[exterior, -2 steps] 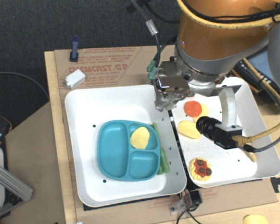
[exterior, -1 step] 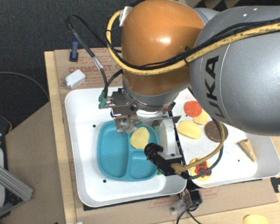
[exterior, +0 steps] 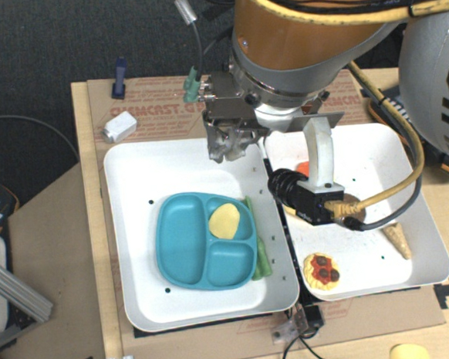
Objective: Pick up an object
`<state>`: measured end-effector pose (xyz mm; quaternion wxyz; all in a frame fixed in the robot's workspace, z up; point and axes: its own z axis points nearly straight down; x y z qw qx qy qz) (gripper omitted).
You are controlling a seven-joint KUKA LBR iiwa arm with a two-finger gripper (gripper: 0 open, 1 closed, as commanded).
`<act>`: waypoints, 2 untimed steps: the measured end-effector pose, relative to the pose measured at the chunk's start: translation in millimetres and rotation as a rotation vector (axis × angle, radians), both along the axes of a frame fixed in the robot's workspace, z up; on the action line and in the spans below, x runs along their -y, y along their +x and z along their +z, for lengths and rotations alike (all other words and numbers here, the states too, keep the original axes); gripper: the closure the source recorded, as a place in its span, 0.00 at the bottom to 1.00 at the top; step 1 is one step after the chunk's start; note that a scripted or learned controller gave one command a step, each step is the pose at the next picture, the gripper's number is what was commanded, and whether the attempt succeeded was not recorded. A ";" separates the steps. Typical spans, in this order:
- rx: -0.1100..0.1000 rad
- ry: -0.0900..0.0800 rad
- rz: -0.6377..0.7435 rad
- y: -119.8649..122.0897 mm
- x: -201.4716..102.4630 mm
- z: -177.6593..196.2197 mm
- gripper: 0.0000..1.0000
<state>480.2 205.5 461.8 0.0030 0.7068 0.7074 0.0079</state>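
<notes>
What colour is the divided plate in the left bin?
Teal blue; the divided plate shows clearly in the camera view.

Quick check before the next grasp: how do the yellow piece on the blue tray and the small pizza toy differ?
The yellow piece is plain yellow; the pizza toy has red and dark toppings. The yellow piece sits in a compartment of the blue tray in the left bin; the pizza toy lies on the right bin floor. Both are small and roundish.

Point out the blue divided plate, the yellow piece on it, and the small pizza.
blue divided plate (exterior: 185, 244), camera view, bare large left compartment.
yellow piece (exterior: 225, 221), camera view, its middle.
small pizza (exterior: 322, 271), camera view, its red topping.
</notes>
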 end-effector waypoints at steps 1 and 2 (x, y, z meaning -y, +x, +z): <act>-0.027 -0.012 -0.006 -1.9 46.8 -96.7 1.00; -0.026 -0.010 -0.009 -1.9 101.5 -171.0 1.00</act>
